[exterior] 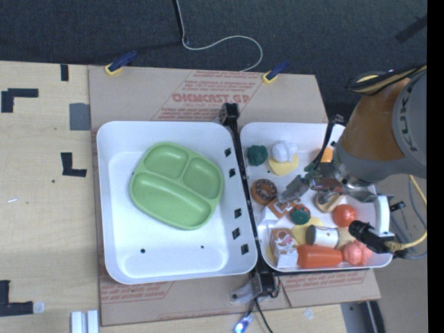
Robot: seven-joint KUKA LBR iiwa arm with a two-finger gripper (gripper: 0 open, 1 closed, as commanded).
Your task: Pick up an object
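My gripper (300, 186) hangs low over the middle of the right bin (305, 129), its grey fingers pointing left toward a brown pretzel-like piece (263, 191). Around it lie several toy foods: a dark green piece (257, 155), a white and yellow piece (283, 157), a small green ball (300, 215), a red ball (343, 215), an orange-red carrot shape (319, 257) and a pink piece (356, 253). I see nothing between the fingers.
The left bin (111, 186) holds a green divided plate (177, 184). The grey arm with its orange band (378, 127) covers the right bin's far right side. Black clips (239, 186) run along the wall between the bins.
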